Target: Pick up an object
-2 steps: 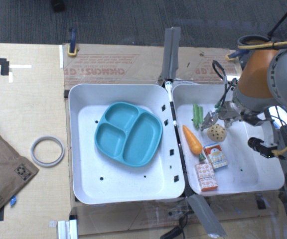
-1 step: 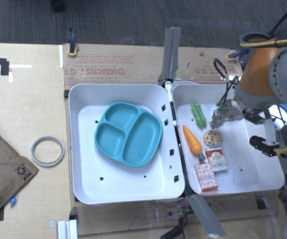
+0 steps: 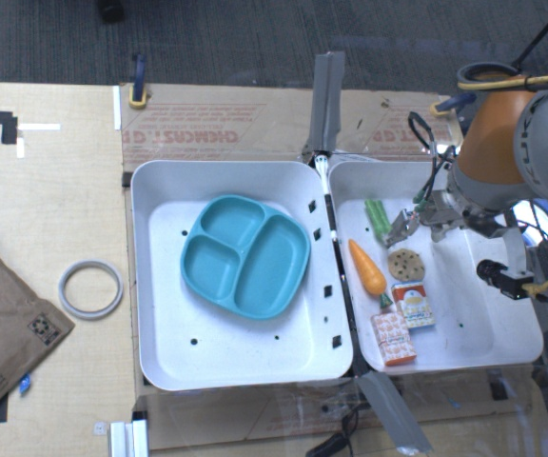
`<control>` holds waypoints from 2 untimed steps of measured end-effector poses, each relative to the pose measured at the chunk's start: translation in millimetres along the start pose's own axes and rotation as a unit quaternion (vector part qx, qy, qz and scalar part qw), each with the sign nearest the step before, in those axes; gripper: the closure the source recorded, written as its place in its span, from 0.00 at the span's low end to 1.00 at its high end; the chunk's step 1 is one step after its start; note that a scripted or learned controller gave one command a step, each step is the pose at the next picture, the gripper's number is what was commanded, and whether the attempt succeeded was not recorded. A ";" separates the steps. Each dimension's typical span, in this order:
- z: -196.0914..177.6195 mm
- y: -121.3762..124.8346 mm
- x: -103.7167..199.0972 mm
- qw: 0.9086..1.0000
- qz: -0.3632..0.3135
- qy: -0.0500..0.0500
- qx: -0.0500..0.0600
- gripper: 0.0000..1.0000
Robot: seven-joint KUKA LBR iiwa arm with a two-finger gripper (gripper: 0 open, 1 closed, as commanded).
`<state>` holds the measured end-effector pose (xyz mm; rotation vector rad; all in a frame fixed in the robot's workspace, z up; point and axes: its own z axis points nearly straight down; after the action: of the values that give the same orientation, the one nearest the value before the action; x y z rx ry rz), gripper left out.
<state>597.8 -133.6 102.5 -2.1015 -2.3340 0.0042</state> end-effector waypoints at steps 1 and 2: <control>-8.5 0.1 -0.9 1.000 0.000 0.000 0.000 1.00; -8.4 0.1 -1.0 1.000 0.000 0.000 0.000 0.00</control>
<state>598.0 -134.5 111.0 -2.1012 -2.3344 0.0060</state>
